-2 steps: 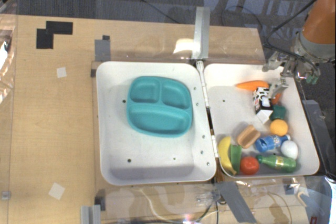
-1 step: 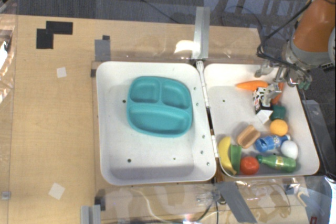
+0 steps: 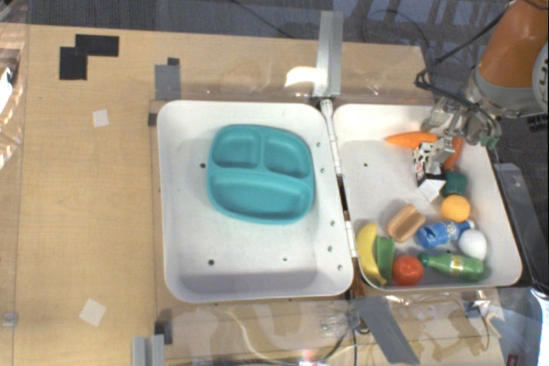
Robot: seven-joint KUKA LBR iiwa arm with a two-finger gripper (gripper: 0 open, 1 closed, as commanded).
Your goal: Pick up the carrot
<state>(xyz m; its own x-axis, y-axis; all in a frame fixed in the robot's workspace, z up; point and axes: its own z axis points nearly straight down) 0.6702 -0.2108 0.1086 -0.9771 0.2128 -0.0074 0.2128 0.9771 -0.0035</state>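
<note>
The carrot [image 3: 408,138] is orange and lies pointing left on the floor of the right bin [image 3: 369,163], near the bin's far edge. Its thick right end runs under the wrist. My gripper [image 3: 435,157] hangs just right of and slightly in front of the carrot, low over the bin, and its black-and-white tips sit right by the carrot's thick end. The arm's orange band [image 3: 513,47] shows at the upper right.
A teal divided plate [image 3: 260,171] sits in the left bin [image 3: 184,210]. The front of the right bin is crowded with toy food: an orange ball [image 3: 455,207], a dark green piece [image 3: 454,183], a bread roll [image 3: 405,223], a banana [image 3: 368,251], a tomato [image 3: 408,269] and a green bottle [image 3: 453,266].
</note>
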